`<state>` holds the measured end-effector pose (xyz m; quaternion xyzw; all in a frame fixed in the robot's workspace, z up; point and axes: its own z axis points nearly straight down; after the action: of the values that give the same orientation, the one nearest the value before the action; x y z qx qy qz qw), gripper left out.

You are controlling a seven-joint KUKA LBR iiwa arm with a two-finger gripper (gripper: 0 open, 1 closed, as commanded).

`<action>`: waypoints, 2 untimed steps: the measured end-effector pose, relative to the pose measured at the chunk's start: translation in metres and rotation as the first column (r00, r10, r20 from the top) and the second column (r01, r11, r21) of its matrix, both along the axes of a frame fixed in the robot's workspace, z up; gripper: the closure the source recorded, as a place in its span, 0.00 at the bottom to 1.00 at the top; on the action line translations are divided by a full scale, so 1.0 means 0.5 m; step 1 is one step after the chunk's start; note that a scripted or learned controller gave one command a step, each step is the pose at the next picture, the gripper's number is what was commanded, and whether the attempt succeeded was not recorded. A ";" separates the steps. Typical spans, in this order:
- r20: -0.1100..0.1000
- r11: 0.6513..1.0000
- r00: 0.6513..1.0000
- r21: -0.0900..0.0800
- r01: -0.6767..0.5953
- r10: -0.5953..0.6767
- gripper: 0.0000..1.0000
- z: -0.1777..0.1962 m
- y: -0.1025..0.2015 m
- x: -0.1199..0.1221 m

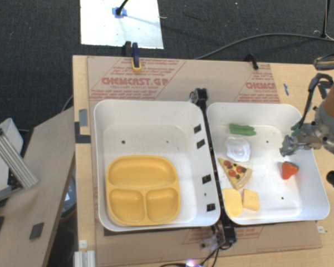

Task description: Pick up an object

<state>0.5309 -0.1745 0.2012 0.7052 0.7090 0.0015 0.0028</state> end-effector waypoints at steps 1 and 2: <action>-0.002 1.000 1.000 0.001 0.001 -0.001 1.00 0.050 0.000 0.002; -0.003 1.000 1.000 0.002 -0.004 0.004 1.00 0.069 0.099 0.029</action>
<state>0.5452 -0.1249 0.2358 0.7037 0.7105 0.0013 0.0010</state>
